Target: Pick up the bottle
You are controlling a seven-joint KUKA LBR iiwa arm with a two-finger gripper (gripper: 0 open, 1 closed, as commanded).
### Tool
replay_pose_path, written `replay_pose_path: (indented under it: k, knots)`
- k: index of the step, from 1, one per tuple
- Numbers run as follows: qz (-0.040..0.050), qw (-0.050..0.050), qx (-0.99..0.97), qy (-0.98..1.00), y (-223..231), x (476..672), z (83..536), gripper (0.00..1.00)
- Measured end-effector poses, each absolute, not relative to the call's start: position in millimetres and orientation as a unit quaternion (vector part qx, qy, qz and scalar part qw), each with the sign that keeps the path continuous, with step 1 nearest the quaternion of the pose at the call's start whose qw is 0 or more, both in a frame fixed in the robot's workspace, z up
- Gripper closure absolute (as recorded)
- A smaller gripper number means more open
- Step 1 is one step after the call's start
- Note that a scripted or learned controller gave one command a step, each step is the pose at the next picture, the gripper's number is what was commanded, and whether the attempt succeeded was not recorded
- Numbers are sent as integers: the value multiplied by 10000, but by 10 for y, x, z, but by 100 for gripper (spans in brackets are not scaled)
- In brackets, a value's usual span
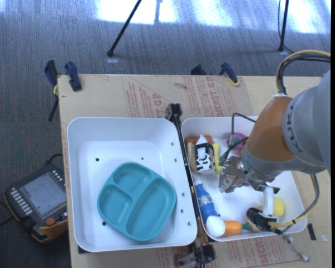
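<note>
In the camera view, two shallow white plastic bins are seen side by side on a brown cardboard-covered bench point(139, 96). The left bin point(86, 144) holds a teal three-compartment plastic plate point(137, 201), which lies toward the bin's 5 o'clock corner. The right bin point(293, 191) is entered from 3 o'clock by the grey arm with its orange band point(271, 135). The metal two-finger gripper point(230, 182) is seen low over the middle of the right bin; how far it is parted cannot be told, and nothing is seen between its tips. The blue-and-white plastic bottle point(204, 201) lies on its side along the right bin's left wall, at about 8 o'clock from the gripper and near it but apart. Just below the bottle lies a white egg-shaped object point(215, 225), touching an orange carrot-like toy point(233, 226). A small black-and-white cow-patterned carton point(204, 157) stands at 11 o'clock from the gripper. A yellow-and-white object point(273, 205) lies at 4 o'clock. A black handheld control pendant point(39, 202) rests on the grey carpet at the bench's 9 o'clock side.
</note>
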State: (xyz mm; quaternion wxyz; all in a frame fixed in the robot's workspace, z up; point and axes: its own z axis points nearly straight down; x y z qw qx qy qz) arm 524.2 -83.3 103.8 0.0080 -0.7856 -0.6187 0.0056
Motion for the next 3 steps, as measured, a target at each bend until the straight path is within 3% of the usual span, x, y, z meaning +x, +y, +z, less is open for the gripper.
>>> replay_pose_path:
  k: [1, 3]
  knots:
    - [18, 28, -6819, -7315, -959, 4766, 2575, 100]
    - [56, 82, -6818, -7314, -956, 4787, 2711, 100]
